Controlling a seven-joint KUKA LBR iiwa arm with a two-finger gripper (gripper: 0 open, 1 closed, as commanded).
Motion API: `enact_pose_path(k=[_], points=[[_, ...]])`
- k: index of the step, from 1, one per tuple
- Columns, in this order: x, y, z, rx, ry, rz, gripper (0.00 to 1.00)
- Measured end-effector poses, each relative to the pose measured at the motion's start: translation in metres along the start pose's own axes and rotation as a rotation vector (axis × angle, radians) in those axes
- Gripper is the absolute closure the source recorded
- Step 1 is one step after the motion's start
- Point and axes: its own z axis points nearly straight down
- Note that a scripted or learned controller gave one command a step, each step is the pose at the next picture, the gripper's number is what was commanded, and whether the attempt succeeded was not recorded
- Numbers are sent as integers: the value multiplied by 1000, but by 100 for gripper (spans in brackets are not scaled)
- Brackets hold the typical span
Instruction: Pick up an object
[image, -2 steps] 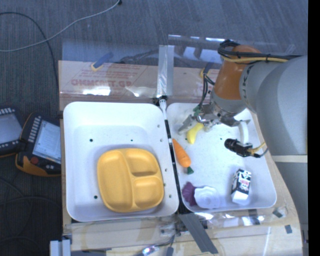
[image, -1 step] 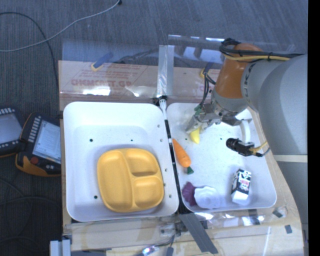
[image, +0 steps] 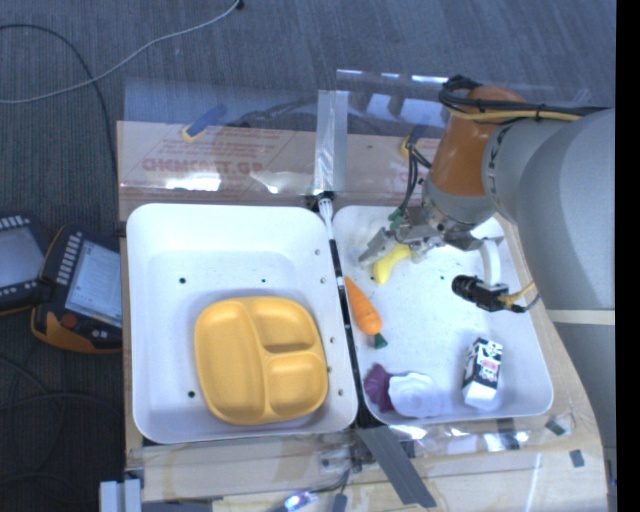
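Tool (image: 405, 240) sits low in the right bin (image: 535, 395), upper middle of the frame, right at a yellow banana (image: 388, 264); whether it grips the fruit I cannot tell. For a sound pick, centre on the curved, smooth, glossy body. Nearby lie a tapered orange carrot (image: 363, 308) and a boxy milk carton (image: 484, 370).

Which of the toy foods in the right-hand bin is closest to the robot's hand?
The yellow banana, lying right under the hand. The orange carrot and the milk carton lie farther away.
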Motion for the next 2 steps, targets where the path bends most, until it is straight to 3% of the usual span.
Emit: enact_pose_path(k=[1, 2], points=[[0, -4, -4, 14, 4, 1, 100], [39, -39, -82, -3, 3, 128, 100]])
